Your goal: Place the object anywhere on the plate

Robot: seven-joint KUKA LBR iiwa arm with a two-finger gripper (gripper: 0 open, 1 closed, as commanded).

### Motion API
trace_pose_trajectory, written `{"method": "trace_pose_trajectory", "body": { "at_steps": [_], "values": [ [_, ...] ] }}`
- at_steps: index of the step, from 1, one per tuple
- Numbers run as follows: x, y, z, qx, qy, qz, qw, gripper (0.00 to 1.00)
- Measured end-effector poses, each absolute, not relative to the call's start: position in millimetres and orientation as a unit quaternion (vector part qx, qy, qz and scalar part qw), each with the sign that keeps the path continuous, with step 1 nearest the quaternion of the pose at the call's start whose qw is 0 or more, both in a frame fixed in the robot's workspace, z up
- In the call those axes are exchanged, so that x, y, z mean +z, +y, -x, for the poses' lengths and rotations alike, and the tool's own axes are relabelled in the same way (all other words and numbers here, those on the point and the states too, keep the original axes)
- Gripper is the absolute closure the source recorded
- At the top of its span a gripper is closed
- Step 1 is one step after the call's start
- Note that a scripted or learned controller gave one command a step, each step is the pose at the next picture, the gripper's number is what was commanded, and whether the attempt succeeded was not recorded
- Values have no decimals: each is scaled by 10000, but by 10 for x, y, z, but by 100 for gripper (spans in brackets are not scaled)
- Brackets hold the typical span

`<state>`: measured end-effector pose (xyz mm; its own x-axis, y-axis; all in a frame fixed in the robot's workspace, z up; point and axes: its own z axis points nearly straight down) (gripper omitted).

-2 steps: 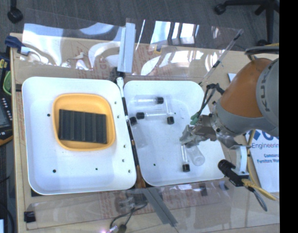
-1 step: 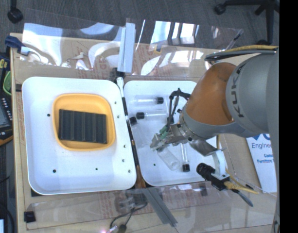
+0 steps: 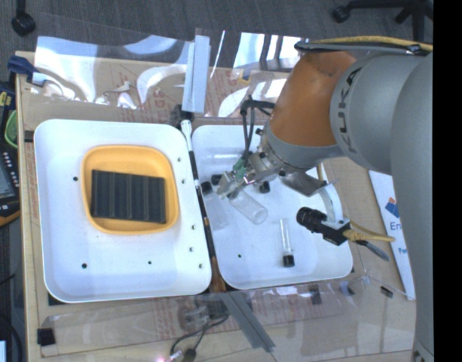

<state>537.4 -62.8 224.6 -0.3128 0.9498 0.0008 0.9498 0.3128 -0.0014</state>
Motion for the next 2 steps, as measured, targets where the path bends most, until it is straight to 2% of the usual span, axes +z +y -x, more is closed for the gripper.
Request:
{"method": "trace_pose_trajectory", "body": {
  "at_steps": [1, 2],
  "values": [
    [1902, -208, -6049, 6, -8377, 5461, 18, 100],
    [1906, -208, -6050, 6, -8378, 5459, 15, 0]
  ]
}}
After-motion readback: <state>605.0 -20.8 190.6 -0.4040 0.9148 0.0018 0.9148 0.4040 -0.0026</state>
